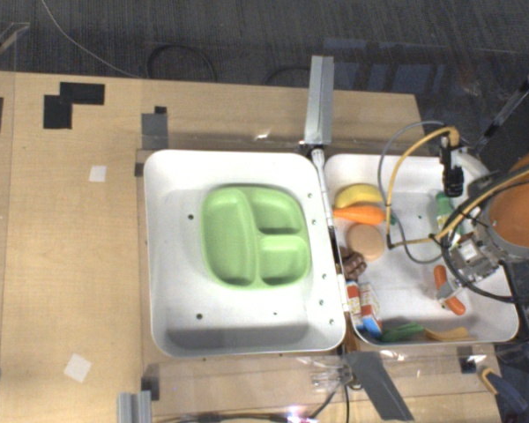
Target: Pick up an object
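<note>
The arm (522, 214) showed a broad, rounded orange band, glossy under the light, with grey metal beneath it. Yellow and black cables (412, 148) looped loosely away from it, one ending in a small black plug. Below the band sat a silvery block of metal fittings, partly blurred.

I see the pickable objects crowded along the right bin's (406, 174) left and front sides. Yellow banana (360, 194) at the top, orange carrot (363, 213) touching just below it. Tan egg-shaped item (365, 239) under that, dark brown piece (349, 263) beside the divider. Small box (363, 303) lower down, green item (404, 330) along the front wall. Left bin (163, 263) holds a green divided tray (251, 235), flat, centred.
</note>
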`<action>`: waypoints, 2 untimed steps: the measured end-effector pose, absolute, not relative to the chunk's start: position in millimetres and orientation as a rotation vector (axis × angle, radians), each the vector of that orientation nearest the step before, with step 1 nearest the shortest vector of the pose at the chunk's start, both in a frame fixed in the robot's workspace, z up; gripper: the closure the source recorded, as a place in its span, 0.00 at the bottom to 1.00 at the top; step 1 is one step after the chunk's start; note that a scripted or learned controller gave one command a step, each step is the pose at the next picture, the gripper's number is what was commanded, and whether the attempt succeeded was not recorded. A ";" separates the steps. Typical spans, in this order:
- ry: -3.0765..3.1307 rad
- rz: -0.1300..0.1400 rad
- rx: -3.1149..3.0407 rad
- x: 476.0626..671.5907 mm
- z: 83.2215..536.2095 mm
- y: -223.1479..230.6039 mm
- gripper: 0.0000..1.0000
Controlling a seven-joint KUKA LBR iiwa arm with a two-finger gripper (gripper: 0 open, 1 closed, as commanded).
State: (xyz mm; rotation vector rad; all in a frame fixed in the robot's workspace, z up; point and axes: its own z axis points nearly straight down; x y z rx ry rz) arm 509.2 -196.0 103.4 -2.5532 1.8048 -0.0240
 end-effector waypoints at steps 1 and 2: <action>1.834 -0.013 -2.542 535.7 176.0 -145.4 1.00; 1.835 -0.014 -2.536 537.1 185.6 -145.1 1.00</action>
